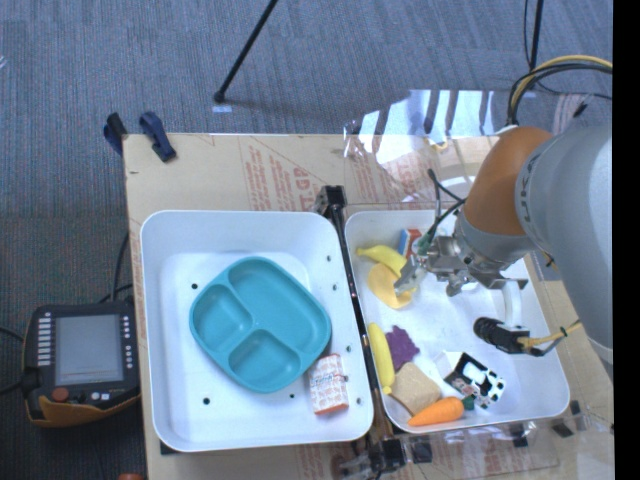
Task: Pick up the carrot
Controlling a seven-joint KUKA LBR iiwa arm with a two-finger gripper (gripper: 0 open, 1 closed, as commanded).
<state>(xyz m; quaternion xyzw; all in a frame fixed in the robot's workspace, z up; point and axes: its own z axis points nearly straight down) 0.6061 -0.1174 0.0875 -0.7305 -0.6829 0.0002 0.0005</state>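
Our pincer (pixel 412 280) hangs over the yellow banana (pixel 384 258) in the right bin (pixel 553 368); we cannot tell its grip. We see the carrot (pixel 437 413) well apart at the bin's near edge, touching bread (pixel 415 387), beside a black-and-white toy (pixel 475 380).

Just below the metal-grey two-finger gripper (pixel 408 280) lies a yellow plastic banana (pixel 381 256) over a yellow round dish (pixel 388 286). Farther below it sit a purple grape bunch (pixel 402 347), a tan bread slice (pixel 414 387), an orange plastic carrot (pixel 437 412) and a black-and-white patterned card (pixel 473 379). Far to its left rests a turquoise compartment plate (pixel 260 323).
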